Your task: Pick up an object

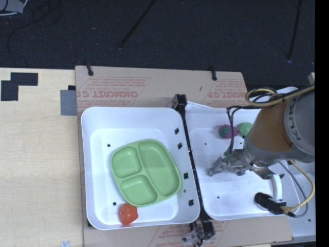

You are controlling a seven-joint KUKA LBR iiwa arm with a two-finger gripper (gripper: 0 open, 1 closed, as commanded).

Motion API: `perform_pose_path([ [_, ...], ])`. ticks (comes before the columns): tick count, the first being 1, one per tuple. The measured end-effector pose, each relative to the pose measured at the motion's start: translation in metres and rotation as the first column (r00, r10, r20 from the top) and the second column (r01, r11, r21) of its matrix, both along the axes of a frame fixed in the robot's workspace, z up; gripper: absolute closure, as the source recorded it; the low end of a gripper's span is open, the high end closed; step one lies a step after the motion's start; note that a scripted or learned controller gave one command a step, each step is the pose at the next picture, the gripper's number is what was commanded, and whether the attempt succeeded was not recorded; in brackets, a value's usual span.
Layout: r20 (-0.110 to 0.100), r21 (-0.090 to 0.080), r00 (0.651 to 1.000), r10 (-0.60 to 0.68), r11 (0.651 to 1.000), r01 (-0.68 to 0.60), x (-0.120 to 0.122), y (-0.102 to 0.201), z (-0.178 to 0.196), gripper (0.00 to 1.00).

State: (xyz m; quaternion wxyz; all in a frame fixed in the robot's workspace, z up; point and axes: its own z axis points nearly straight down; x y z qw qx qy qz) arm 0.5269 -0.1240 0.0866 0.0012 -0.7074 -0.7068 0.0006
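The end effector [216, 169] hung low inside the right bin [226, 207], near that bin's middle, reaching in from the right under the grey arm [303, 125] and its orange band [270, 130]. Whether it was parted or closed could not be told; its metal parts blurred together against the white floor, and nothing could be seen caught in it.

Just behind it, toward the far wall of the same bin, lay a small ball [225, 131] coloured purple and green, and touching or just beside that a pale green object [244, 128], partly hidden by the arm. Both were apart from the end effector. A black fitting [268, 202] with a white piece and yellow cable sat near the bin's front right corner, below the arm.

Across the black divider [186, 153] that joined the two bins, the left bin [97, 138] held a green plate [146, 171] with three compartments, lying flat and turned at a slant. An orange-red object [128, 213] rested at the front of that bin, just beside the plate's near edge.

Both bins stood on a brown cardboard sheet [154, 89] printed with red lettering, which lay on the pale wooden surface [36, 163]. Dark floor with cables lay beyond.
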Motion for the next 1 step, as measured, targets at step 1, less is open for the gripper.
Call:
perform_pose_path([
  [1,0.001,0.0,1.0,-0.006,1.0,0.006,0.0007,-0.0013,0.0123,1.0],
])
